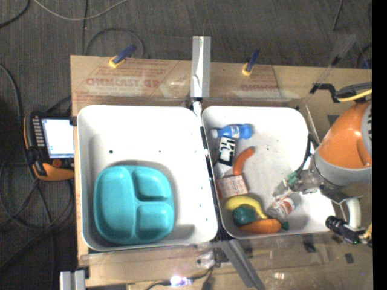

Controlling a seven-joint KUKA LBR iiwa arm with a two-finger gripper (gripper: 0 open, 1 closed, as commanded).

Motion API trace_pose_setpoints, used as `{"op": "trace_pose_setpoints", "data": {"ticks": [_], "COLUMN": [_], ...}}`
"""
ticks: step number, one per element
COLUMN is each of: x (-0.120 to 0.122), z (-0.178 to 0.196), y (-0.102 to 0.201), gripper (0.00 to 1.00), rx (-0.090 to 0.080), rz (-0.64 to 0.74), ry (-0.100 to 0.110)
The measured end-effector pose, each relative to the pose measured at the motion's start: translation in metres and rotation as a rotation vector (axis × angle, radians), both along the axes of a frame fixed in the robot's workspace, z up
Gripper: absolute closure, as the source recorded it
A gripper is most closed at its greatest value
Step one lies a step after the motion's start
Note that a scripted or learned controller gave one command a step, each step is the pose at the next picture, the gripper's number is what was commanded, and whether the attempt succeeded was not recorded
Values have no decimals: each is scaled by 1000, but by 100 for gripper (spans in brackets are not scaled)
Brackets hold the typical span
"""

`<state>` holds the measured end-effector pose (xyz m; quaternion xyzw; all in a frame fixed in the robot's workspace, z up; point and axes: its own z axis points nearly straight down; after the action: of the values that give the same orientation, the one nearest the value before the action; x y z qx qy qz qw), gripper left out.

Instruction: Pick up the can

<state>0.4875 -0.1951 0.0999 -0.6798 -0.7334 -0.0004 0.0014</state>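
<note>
I am hovering my gripper (289, 183) over the right bin (302, 121), just above the can (282, 208), a small cylinder with a red and white label lying tilted on smooth white plastic beside a curved yellow banana (247, 204). I cannot tell its opening.

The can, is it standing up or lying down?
Lying down. The can rests on its side in the right bin, next to the gripper.

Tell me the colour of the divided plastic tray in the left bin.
Teal; the three-compartment plastic tray shows plainly in the overhead camera view.
</note>
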Motion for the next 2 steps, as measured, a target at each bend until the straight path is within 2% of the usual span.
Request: {"op": "trace_pose_setpoints", "data": {"ticks": [1,2], "x": [0,-1], "z": [0,4], "y": [0,1], "gripper": [0,100], "rx": [0,4], "rz": [0,1], "ry": [0,7]}}
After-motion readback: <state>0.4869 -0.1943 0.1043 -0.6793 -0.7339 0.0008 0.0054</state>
